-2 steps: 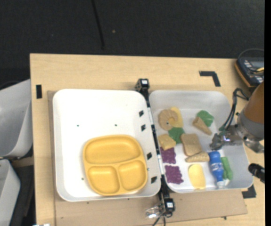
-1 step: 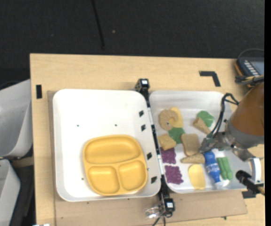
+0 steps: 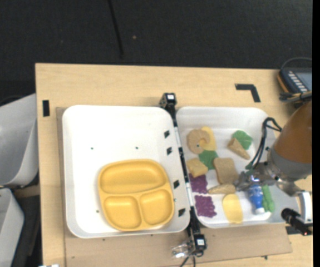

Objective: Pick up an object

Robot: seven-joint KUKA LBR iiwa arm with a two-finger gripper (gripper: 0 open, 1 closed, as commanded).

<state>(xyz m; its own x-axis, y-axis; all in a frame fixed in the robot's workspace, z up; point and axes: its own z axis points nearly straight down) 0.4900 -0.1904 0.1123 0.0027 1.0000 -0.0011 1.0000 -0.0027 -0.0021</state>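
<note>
The right bin (image 3: pixel 221 114) holds several toy food pieces. Among them are a tan round piece (image 3: pixel 196 140), a green-topped wedge (image 3: pixel 240 143), a tan bread slice (image 3: pixel 225 169), purple grapes (image 3: pixel 205 205) and a pale yellow piece (image 3: pixel 232 208). A blue bottle (image 3: pixel 255 198) lies beside a green piece (image 3: pixel 267 199) at the bin's right front. My gripper (image 3: pixel 251 180) hangs low over the right bin, just above the blue bottle and right of the bread slice. The grey wrist and the orange band (image 3: pixel 294 133) hide the bin's right side.
The left bin (image 3: pixel 93 127) bears a yellow divided tray (image 3: pixel 136 194) at its front. A black clip (image 3: pixel 168 99) sits at the top of the wall between the bins. A dark device (image 3: pixel 296 82) lies on the bench at the back right.
</note>
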